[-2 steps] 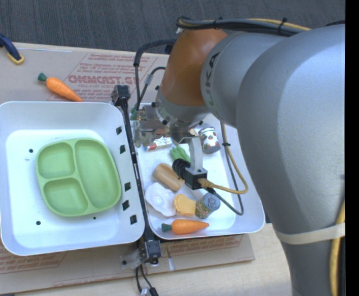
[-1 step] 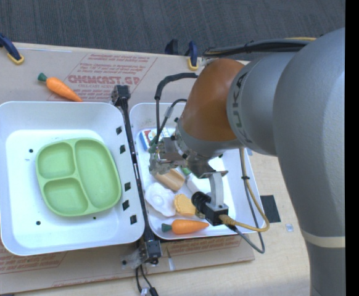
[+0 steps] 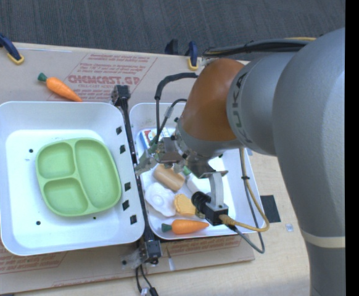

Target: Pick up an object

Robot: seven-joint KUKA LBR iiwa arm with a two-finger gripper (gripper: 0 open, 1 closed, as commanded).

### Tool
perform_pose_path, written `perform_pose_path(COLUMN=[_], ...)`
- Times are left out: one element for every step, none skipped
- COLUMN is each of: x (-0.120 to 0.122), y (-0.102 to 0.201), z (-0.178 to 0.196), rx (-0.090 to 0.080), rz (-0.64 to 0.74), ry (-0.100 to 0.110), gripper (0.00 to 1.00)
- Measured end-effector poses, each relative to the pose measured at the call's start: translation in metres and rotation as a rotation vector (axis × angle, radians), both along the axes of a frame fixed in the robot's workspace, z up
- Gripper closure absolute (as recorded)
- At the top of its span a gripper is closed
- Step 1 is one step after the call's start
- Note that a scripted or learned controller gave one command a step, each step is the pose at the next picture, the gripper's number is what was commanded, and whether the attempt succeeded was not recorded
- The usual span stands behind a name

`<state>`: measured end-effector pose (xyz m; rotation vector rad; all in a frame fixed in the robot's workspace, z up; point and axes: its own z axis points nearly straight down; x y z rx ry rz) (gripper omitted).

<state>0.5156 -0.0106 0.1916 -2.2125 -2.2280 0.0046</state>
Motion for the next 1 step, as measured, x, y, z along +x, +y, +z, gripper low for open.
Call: perform_pose_path(x=[0.0274], y=[-0.0869], z=[-0.0540], rx=[0.000], rz=[-0.003], ry=[0.001], gripper=[0.00])
